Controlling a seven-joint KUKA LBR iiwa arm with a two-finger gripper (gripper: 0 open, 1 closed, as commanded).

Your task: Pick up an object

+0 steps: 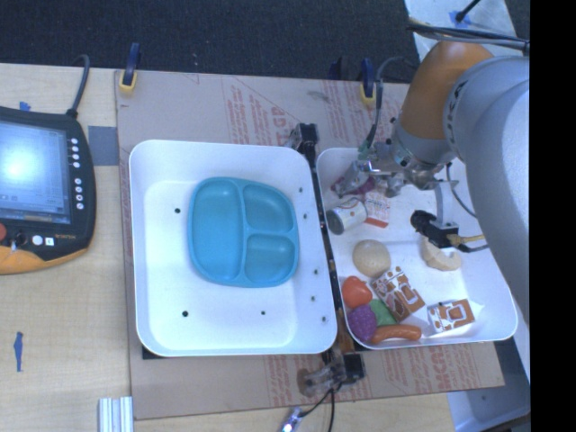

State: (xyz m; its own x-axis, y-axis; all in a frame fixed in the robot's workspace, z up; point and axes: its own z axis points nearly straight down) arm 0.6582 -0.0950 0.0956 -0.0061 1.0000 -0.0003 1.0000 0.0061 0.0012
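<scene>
My gripper (372,176) hangs low over the far end of the right bin (493,288), at the end of the grey arm with the orange band. Just left of it lies a dark crumpled thing (346,184), close to the fingers; whether it is touched is unclear. In front of the gripper lie a small white cylinder (346,217) and a red-and-white packet (378,211). Farther forward are a beige round item (371,257), a red tomato (356,291), purple grapes (362,321), an orange sausage-like piece (397,334) and two brown-and-white cartons (398,293) (450,316).
The left bin (162,322) holds a blue divided plate (243,232). A pale beige lump (441,257) lies at the right bin's right side. A tablet-like pendant (40,187) rests on the bench at far left. Clamps (128,77) hold the cardboard underlay.
</scene>
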